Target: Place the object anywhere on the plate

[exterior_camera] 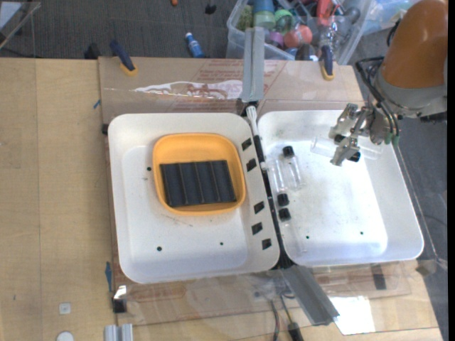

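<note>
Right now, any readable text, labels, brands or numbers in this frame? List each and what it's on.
No text can be read in this frame.
Cardboard sheet behind the bins: reddish printing, too blurred to read.
Orange plate, the dark ridged block on it, the clear bottle in the right bin, and the gripper: no visible markings.
Plastic tub of toys at the top: no legible labels.

Grey arm (412, 91), orange band (419, 41)
</note>
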`<state>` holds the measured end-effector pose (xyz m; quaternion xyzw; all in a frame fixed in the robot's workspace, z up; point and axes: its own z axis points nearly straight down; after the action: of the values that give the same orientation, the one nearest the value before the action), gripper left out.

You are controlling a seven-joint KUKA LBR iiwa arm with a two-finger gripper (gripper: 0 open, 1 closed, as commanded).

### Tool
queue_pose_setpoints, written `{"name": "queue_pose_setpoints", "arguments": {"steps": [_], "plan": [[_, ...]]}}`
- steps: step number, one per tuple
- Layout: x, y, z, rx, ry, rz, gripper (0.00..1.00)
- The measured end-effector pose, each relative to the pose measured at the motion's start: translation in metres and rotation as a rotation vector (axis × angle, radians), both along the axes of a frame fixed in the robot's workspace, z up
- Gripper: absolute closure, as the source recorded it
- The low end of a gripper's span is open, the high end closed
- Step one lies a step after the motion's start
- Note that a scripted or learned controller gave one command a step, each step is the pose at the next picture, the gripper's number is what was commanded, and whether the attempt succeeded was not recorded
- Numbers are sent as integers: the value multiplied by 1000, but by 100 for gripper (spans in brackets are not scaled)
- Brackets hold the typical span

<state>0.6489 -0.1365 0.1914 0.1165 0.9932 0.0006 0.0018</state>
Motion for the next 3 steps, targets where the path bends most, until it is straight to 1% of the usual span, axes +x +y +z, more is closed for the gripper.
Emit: {"name": "queue_pose_setpoints", "arguments": {"steps": [1,2,3], "plan": [[7,23,36,-1,-6,172,100],[7,28,72,-2,-6,309,100],[19,13,94,-3,-7,620,100]]}}
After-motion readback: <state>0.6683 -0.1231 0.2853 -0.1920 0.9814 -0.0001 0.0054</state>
